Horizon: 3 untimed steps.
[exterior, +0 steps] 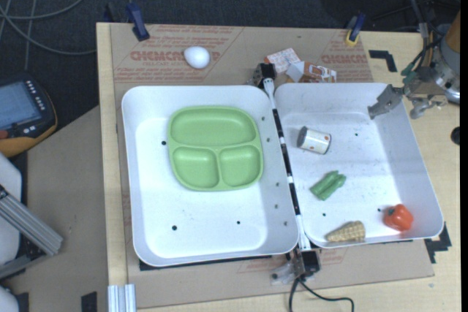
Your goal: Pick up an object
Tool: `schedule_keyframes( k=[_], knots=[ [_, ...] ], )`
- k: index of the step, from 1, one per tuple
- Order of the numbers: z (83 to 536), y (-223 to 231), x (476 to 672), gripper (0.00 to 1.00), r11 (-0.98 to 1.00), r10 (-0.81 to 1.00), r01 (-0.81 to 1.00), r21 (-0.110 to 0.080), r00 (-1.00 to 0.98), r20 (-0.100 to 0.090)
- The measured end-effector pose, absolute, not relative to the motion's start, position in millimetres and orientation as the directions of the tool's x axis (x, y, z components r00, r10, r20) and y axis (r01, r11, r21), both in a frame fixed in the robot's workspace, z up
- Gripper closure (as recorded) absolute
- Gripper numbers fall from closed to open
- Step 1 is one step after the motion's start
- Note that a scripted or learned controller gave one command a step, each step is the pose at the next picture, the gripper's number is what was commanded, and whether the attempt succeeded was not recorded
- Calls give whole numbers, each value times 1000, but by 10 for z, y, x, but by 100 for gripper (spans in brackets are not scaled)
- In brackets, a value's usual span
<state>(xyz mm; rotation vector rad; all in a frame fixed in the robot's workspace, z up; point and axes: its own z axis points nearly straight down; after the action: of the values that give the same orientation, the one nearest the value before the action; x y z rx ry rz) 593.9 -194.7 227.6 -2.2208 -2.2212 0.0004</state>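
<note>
The right bin (409,157) holds a small white and tan can (314,140) lying on its side, a green pickle-like piece (327,185), a tan cone (346,232) by the front wall, and a red pepper (398,217) in the front right corner. My gripper (401,106) hangs over the bin's back right corner, open, with nothing between its fingers. One finger (381,104) reaches over the bin's rim. The can lies well to the gripper's left and nearer the front.
A green divided plate (216,146) lies in the left bin (146,215). A white egg (196,56) and crumpled wrappers (296,68) lie on the bench behind the bins. Blue clamps (137,22) (355,28) grip the back edge.
</note>
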Motion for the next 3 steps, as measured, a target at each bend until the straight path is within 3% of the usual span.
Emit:
schedule_keyframes(
  k=[1, 2, 3],
  knots=[
    [1610, -1247, 5681, 0, 1, 1000, 1000, -2, -1, 1],
    [843, -1055, 5210, 0, -1, 1000, 1000, -1, 1, 0],
    [942, -1054, 5215, 100, -1, 1000, 1000, 2, 1, 0]
  ],
)
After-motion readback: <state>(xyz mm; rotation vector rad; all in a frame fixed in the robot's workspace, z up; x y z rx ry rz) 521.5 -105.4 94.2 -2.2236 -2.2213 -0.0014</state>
